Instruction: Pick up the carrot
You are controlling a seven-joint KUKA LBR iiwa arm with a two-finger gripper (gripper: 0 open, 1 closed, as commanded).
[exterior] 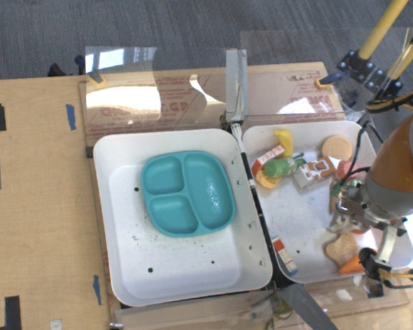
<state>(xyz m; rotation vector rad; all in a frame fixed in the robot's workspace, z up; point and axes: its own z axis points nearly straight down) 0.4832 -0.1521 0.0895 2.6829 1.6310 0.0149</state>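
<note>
carrot (350, 264): just an orange tip shows at the lower right of the right bin (304, 224), the rest hidden under the arm (399, 174)
gripper (347, 217): seen from above, the wrist body covers the fingers; their spread cannot be told
arm: cut off by the frame's right edge
tan item (342, 247): partly covered by the gripper; possibly a bread piece
small packet (285, 255): by the bin's left wall; its print too small to read
yellow pole (392, 12): cut by the upper right corner

Claw (345, 222) above carrot (350, 264)
</note>
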